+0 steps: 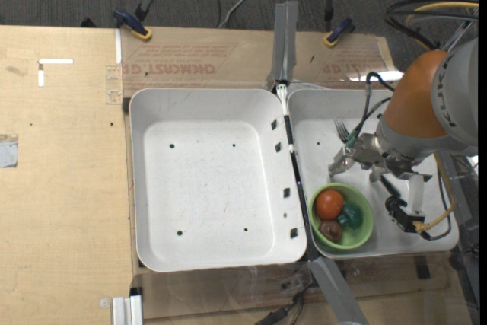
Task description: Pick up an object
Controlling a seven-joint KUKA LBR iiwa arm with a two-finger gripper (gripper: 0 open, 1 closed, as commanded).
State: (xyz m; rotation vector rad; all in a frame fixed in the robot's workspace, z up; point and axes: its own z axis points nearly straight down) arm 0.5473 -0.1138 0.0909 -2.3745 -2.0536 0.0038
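A round light-green plastic bowl (pixel 344 218) sits at the near left corner of the right shallow white bin (pixel 319 125). Inside the bowl lie a red-orange ball-shaped object (pixel 329 203), a teal piece (pixel 351 216) just beside it and a small brown lump (pixel 331 229) nearer the front rim. Just above the bowl hangs the metal claw (pixel 350 156), beneath the grey arm's orange band (pixel 415 99); whether it is spread or pressed together I cannot tell. Left of the bowl lies the other white bin (pixel 152 164), both on the tan wooden surface (pixel 61 164).

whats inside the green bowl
The green bowl in the right bin holds an orange-red ball, a teal piece and a brown lump. Anything beneath them is covered.
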